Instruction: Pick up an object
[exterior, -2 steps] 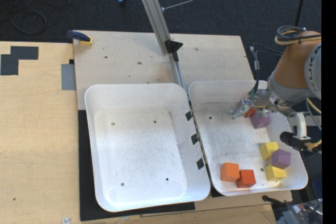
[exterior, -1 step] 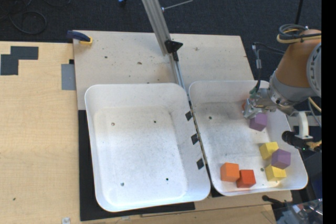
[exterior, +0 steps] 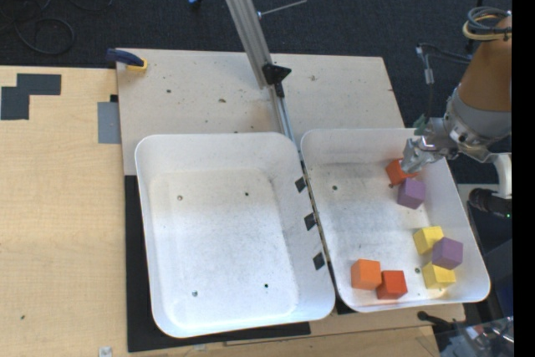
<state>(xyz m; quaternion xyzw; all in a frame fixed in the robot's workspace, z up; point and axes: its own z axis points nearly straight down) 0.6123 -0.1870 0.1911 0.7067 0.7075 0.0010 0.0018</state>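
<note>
Right bin [exterior: 368, 148]: six blocks. Tool [exterior: 415, 158] stood low over the orange-red block [exterior: 395, 172] near the bin's far wall, evidently for a grasp; whether closed, I could not tell.

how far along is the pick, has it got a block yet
Done: the arm has reached into the right bin, and the gripper sits at the orange-red block, beside a purple block. In hand: nothing I can confirm; the grip itself is hard to make out. Left: secure a block and lift it. The other blocks lie at the near end of that bin.
</note>
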